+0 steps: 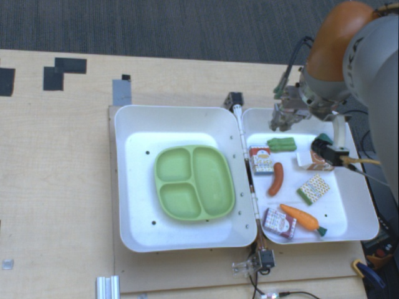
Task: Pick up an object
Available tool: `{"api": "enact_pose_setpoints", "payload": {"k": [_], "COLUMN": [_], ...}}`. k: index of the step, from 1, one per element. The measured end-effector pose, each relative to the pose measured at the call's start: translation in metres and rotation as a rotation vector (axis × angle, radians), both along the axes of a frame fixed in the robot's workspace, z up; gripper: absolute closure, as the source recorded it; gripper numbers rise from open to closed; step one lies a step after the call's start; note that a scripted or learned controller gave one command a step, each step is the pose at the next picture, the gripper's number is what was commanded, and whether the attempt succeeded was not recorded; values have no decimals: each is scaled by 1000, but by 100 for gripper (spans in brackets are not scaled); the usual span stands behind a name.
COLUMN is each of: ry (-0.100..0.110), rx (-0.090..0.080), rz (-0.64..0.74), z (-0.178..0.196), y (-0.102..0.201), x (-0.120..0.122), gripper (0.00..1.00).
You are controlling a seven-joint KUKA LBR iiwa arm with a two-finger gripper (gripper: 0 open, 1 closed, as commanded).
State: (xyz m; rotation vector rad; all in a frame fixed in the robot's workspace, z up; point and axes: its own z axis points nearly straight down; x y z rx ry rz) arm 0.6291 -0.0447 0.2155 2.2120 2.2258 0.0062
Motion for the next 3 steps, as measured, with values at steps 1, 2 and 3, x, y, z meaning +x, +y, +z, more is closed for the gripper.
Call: {"api": "enact_pose_setpoints", "payload": {"k": [1,2,3], "ry": [2,5,-3], "rx": [0,0,-1], "rz": [-1,-3,-5], "z": [-1,-88,-129], "y": [0,-43,-39], "x": [0,-68,-100], "gripper": [0,0,0]}}
